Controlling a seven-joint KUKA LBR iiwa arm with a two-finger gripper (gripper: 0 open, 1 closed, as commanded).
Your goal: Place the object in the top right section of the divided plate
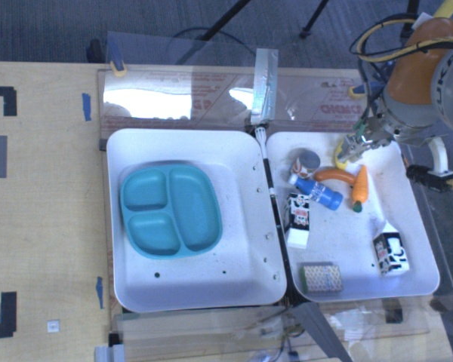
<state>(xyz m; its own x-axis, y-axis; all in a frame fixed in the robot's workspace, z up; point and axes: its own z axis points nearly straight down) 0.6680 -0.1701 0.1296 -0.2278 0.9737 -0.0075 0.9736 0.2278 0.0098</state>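
The gripper [356, 145] is seen at the far edge of the right bin [415, 202]; whether its fingers are spread or closed cannot be told. The likeliest object, a carrot [359, 187], lies just nearer than it, long axis running far to near. A blue bottle [318, 192] and two cartons share that bin. The divided plate [170, 210] sits bare in the left bin [241, 277], well apart.

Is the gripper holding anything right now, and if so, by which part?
It cannot be told. The gripper sits at the right bin's far edge, just above the orange carrot, but nothing shows clearly between its tips.
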